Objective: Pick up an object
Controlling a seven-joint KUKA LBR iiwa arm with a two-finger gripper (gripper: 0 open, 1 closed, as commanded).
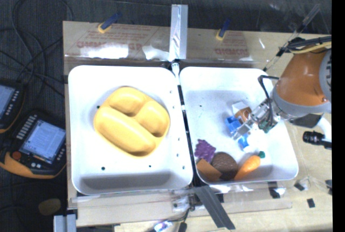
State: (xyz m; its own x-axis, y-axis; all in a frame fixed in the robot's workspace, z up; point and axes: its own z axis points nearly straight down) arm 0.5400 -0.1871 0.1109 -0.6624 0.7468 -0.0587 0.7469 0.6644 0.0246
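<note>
Reaching into the right bin (280, 134) beside the carrot (249, 165), the gripper (243, 127) sits low among small blue pieces (234, 124) — finger state unclear, seemingly attempting a pick.

The arm (308, 85) was a thick rounded thing, its big orange band glossy under the lights, with a grey collar below it. A thin black cable looped off its side. The gripper (254, 120) was small, built of silvery metal, with a bit of green beside it.
</note>
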